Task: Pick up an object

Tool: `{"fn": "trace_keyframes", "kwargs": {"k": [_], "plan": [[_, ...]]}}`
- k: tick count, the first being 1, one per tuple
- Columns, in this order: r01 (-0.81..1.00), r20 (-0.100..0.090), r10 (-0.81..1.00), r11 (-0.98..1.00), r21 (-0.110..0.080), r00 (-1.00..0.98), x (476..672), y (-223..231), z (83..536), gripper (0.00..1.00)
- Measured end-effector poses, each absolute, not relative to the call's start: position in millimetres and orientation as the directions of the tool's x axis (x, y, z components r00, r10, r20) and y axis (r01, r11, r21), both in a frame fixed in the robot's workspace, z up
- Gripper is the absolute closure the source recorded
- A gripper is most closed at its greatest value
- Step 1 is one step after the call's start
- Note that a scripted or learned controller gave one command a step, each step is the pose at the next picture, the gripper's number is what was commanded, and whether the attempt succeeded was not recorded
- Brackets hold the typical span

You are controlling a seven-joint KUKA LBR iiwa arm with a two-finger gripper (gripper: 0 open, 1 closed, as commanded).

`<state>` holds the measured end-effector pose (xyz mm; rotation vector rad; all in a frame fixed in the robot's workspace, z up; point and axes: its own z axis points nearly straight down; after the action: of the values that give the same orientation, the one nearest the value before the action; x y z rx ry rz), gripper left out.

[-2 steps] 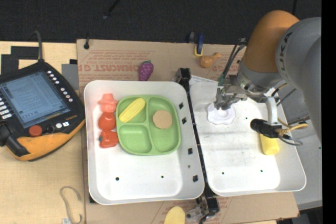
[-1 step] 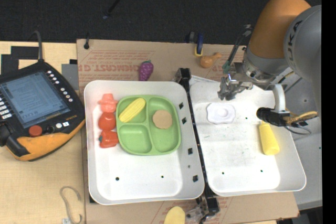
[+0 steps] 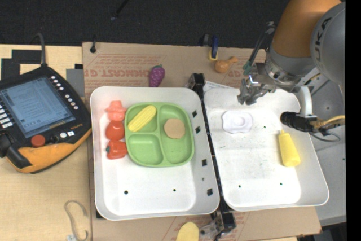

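My gripper (image 3: 247, 97) hangs over the back of the right bin (image 3: 271, 189), just above and behind a white round lid-like object (image 3: 237, 122). A yellow block (image 3: 289, 149) lies near that bin's right side. In the left bin (image 3: 146, 195) sits a green divided plate (image 3: 155, 150) holding a yellow corn cob (image 3: 140, 117) and a tan round cookie (image 3: 174, 128). Red and orange toy pieces (image 3: 115, 130) lie left of the plate. Nothing shows between the gripper's fingers.
A teach pendant (image 3: 36, 110) rests on the bench at the left. Behind the bins on the cardboard lie a purple toy (image 3: 157, 74) and an orange toy (image 3: 224, 64). A yellow object (image 3: 188, 231) sits at the front edge. A black divider (image 3: 204, 138) separates the bins.
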<state>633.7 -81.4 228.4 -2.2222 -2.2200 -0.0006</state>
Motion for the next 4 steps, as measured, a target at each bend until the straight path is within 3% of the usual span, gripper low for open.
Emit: {"fn": "trace_keyframes", "kwargs": {"k": [3, 4], "plan": [[1.000, 0.001, 1.000, 0.002, -0.005, -0.002, 592.9, 67.5, 218.4, 1.00], [1.000, 0.002, 1.000, 0.003, -0.001, -0.003, 591.0, 106.1, 237.4, 1.00]]}}
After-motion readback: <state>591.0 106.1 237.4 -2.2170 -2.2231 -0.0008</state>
